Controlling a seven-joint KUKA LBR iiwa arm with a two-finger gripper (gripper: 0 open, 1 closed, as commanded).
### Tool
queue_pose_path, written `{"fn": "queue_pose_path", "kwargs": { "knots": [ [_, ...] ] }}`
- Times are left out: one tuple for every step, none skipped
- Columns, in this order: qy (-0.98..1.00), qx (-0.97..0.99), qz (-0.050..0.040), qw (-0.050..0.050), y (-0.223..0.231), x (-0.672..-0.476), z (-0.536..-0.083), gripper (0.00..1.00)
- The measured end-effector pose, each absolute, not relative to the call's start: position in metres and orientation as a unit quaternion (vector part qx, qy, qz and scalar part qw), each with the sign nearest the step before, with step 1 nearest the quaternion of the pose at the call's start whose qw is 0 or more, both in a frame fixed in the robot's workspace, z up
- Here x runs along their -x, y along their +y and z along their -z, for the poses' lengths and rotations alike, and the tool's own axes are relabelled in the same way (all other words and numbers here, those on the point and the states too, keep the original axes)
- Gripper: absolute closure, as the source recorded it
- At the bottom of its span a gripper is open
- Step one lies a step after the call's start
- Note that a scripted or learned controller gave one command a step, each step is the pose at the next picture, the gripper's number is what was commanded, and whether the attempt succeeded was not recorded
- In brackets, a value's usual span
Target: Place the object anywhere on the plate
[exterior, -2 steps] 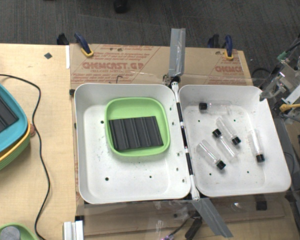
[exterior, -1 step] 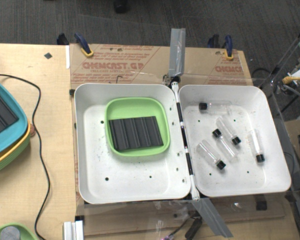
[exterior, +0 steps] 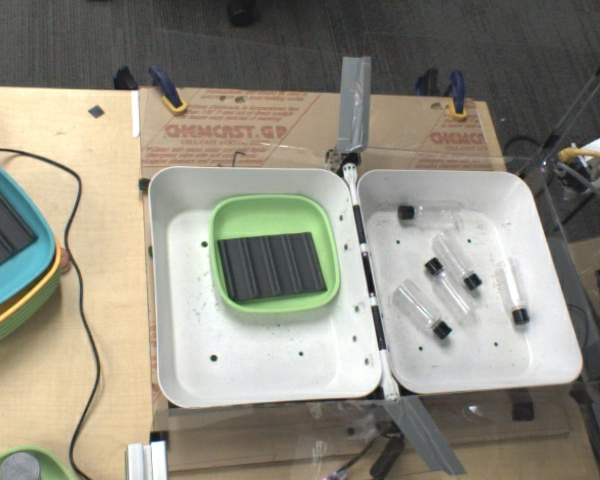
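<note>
Several clear vials (exterior: 420,306) in right bin (exterior: 480,356), green plate (exterior: 275,207) in left bin (exterior: 260,356), pincer state cannot be told

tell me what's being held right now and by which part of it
Nothing is held. The clear vials lie loose in the right bin, and the green plate in the left bin carries just a dark ribbed insert.

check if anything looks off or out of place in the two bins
One thing stands out: a loose black cap lies by itself near the top of the right bin, apart from the clear capped tubes. The tubes lie scattered at different angles. The green plate in the left bin sits flat, holding a dark ridged insert.
</note>
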State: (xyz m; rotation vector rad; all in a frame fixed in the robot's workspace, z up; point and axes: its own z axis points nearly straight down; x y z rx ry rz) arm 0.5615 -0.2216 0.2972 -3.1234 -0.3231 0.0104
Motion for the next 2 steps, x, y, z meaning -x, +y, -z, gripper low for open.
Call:
{"fn": "queue_pose_path", "kwargs": {
  "knots": [
    [-0.100,0.995,-0.0030,0.001,-0.222,-0.550,-0.277,0.00],
    [-0.100,0.995,-0.0029,0.001,-0.202,-0.532,-0.270,0.00]
  ]
}}
